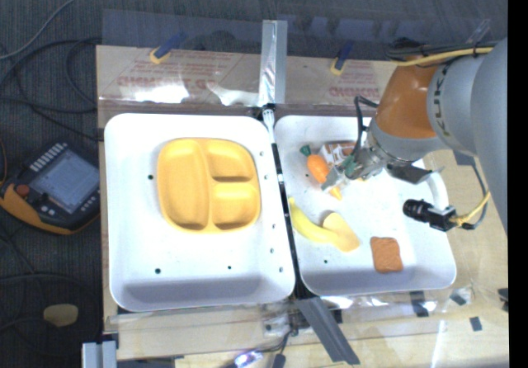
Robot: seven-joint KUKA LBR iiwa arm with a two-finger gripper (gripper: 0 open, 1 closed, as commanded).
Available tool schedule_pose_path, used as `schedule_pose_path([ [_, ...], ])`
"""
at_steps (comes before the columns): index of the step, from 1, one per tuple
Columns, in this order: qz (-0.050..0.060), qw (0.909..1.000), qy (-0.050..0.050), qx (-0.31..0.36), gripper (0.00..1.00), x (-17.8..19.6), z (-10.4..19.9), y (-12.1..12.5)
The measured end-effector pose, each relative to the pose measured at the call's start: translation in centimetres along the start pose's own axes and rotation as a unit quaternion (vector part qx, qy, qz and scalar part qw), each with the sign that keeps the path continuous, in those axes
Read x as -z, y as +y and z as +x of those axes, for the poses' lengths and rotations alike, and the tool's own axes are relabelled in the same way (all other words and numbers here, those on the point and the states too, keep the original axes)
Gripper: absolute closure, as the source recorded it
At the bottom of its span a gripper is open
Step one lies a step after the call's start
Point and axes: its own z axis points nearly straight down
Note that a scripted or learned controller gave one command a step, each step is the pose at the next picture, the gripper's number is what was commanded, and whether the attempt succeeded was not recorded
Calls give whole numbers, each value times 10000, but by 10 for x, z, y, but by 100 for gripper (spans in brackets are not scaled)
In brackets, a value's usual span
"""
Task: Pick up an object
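Observation:
The right bin (429, 271) holds an orange carrot-like toy (317, 167), a yellow banana (304, 224), a pale yellow piece (340, 229) and an orange-brown block (386, 254). A brown item (337, 148) lies near the bin's back wall. My gripper (346, 170) reaches down from the right, just right of the carrot toy and over the brown item's front edge. The arm's orange band (406, 104) stands above it.
The left bin (124, 267) carries a yellow divided tray (208, 183). A black cable connector (427, 211) hangs over the right bin's right side. A handheld pendant (51, 186) lies left of the bench.

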Motion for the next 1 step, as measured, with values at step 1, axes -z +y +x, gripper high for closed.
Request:
schedule_pose_path([
  [1,14,9993,-20,-370,100,119,66,11],
])
